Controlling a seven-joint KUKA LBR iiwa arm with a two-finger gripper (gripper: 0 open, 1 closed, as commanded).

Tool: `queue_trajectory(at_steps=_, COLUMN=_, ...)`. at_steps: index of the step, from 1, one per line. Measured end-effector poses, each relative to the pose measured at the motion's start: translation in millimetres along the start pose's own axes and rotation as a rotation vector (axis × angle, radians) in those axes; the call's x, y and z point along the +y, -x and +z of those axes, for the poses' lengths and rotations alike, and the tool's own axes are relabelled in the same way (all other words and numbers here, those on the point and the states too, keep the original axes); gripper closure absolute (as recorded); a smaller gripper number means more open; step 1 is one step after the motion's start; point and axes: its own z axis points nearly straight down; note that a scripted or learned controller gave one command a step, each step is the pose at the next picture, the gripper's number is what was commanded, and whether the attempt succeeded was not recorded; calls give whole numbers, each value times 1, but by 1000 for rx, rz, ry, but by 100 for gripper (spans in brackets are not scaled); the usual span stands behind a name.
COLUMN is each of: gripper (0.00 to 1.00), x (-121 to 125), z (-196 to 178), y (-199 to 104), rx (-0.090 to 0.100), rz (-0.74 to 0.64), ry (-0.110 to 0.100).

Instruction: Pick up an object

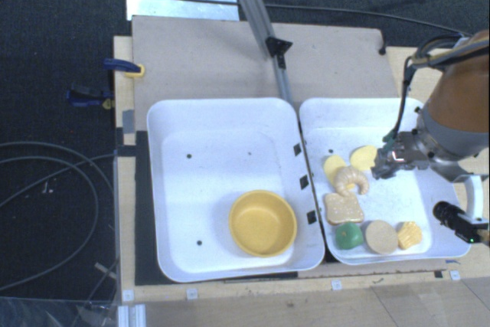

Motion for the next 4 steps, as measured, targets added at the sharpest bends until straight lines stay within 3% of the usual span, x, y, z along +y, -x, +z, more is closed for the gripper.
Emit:
queue_trajectory(at_steps=1, gripper=100, x=1, z=-28, y=0, rx=1, rz=0, ry=-4)
queue_trajectory(at_steps=3, gripper=100, x=28, z=-26, y=-112, rx=2, rz=-5, ry=-6)
queue_trajectory(at_steps=4, gripper=100, x=26, z=-20, y=-158, rx=3, rz=-5, ry=-8)
